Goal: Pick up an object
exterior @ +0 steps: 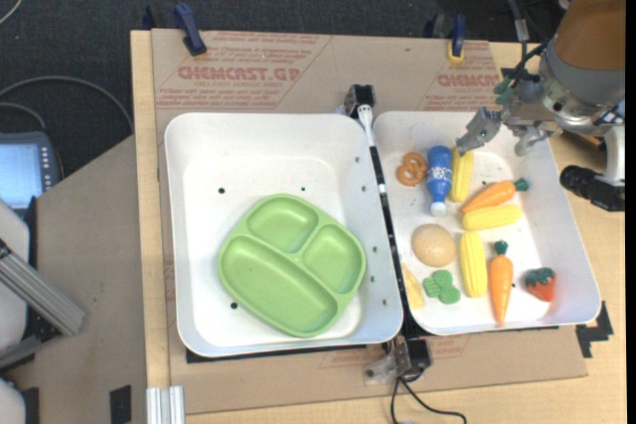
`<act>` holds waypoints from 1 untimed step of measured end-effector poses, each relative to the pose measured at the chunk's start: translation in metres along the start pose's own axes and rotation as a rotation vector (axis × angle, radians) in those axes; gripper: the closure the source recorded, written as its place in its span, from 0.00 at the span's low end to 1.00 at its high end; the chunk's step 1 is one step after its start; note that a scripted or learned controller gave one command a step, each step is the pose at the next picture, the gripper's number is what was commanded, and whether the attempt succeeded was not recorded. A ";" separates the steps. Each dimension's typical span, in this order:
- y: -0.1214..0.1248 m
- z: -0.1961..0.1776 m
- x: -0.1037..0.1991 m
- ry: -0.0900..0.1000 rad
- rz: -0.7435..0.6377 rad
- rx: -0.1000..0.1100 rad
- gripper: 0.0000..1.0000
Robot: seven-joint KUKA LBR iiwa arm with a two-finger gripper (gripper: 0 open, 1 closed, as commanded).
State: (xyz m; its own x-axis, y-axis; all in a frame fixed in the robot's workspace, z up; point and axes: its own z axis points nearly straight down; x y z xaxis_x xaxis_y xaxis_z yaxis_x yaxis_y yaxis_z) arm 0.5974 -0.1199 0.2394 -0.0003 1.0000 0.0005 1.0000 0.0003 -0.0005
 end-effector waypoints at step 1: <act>0.017 0.126 -0.039 0.000 0.004 0.007 0.00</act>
State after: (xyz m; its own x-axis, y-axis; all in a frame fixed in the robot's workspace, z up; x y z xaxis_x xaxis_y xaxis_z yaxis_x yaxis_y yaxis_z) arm 0.6145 -0.1592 0.1136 0.0037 1.0000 0.0004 1.0000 -0.0037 -0.0073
